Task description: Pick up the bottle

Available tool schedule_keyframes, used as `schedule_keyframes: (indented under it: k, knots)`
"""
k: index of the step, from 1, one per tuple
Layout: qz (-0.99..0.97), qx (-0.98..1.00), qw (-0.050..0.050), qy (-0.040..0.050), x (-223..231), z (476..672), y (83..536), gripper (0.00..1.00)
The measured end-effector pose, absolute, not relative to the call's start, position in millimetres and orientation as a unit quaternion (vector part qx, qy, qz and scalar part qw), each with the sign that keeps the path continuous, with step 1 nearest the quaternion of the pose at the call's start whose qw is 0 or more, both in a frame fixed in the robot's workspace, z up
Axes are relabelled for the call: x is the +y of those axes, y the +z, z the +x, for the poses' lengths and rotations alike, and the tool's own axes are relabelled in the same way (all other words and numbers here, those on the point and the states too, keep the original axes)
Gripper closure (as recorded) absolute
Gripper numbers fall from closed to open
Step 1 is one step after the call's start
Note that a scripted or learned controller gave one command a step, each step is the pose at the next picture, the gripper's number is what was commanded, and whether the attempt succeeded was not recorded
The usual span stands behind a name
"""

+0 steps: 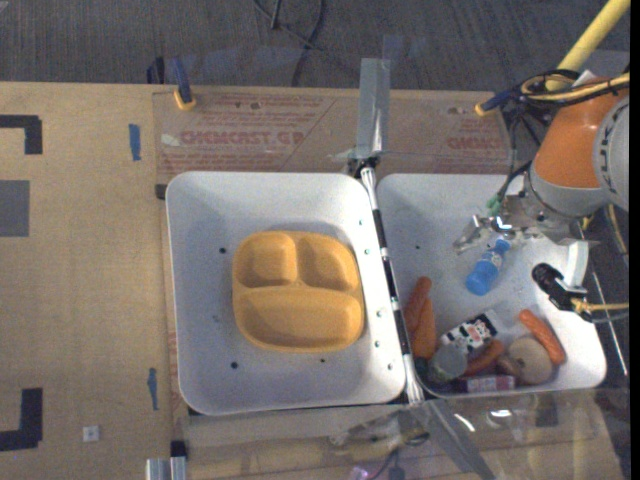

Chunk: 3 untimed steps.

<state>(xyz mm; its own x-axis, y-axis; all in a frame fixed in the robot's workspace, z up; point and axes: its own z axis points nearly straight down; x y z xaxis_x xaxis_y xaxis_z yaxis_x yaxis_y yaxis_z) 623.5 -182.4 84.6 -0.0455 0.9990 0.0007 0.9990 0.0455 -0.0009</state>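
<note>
The bottle (484, 269) is small and blue with a clear top, and it lies slanted in the right bin (430, 208), its top end pointing up and right. My gripper (497, 230) sits directly at that top end, just above the bottle, under the orange-banded wrist (572, 158). The gripper body overlaps the bottle's cap, so contact is unclear.
The left bin (200, 268) holds a yellow divided plate (298, 290). Along the right bin's front lie an orange carrot-like piece (421, 318), a black-and-white item (471, 330), another orange piece (543, 336), a beige lump (526, 361) and a grey object (447, 364). A black part (551, 281) hangs right of the bottle.
</note>
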Motion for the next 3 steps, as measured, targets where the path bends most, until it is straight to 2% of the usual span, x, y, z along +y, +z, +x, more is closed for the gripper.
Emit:
schedule_keyframes:
  k: [1, 2, 3]
  knots:
    - [-0.691, -0.723, 0.001, 0.0001, -182.5, 623.5, 84.6, 0.00]
    - [-0.713, -0.701, 0.001, 0.0013, -194.2, 666.2, 102.7, 0.00]
    - [-0.690, -0.723, 0.003, 0.0011, -171.2, 622.4, 129.5, 0.00]
